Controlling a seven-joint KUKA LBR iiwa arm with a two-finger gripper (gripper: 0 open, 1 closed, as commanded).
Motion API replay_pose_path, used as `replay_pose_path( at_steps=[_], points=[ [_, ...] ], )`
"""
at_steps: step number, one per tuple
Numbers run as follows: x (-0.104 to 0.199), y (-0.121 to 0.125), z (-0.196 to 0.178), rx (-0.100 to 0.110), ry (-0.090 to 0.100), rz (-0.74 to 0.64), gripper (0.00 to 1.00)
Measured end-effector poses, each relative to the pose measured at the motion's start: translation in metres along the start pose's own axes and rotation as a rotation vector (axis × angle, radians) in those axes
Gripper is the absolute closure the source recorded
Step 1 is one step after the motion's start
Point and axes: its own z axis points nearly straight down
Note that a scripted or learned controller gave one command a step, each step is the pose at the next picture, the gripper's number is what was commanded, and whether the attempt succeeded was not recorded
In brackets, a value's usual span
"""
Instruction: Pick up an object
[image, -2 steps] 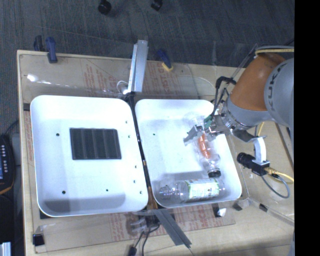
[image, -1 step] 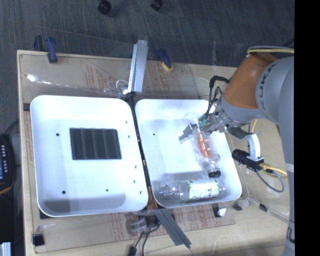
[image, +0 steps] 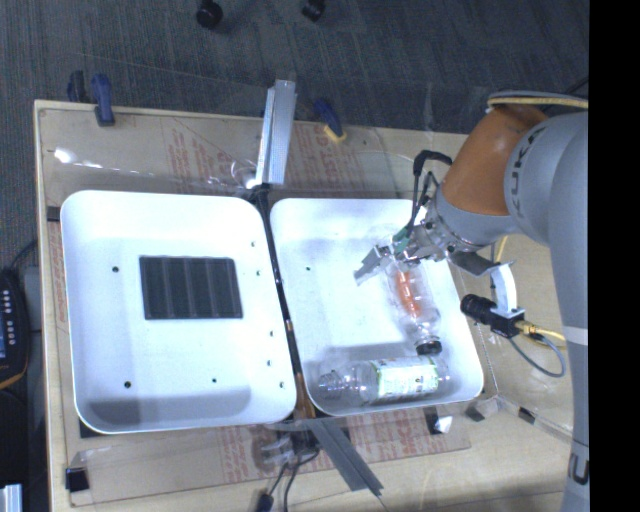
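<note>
My gripper (image: 383, 258) hangs over the upper middle of the right bin (image: 300, 300), reaching in from the right. Just below and to the right of it lies a clear plastic bottle (image: 412, 300) with an orange label and a black cap, pointing toward the bin's front right. The bottle's upper end sits right at the gripper; whether it is held I cannot tell. A second clear bottle (image: 385, 381) with a white and green label lies on its side along the front wall of the right bin.
A dark grey ribbed rectangular pad (image: 190, 287) lies flat in the middle of the left bin (image: 90, 380). A metal bar (image: 276, 130) stands behind the divide between the bins. Blue clamps (image: 100, 95) grip the bench's back edge.
</note>
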Motion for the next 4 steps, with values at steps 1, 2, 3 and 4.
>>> replay_pose_path(
  at_steps=[1,2,3,4],
  points=[
    [0.004,-0.020,-0.013,0.005,0.004,-0.083,0.00],
    [-0.001,-0.003,-0.002,0.003,0.002,-0.063,0.00],
    [0.003,-0.016,-0.012,0.005,0.004,-0.113,0.00],
    [-0.002,0.000,-0.018,0.001,0.001,-0.142,0.00]
  ],
)
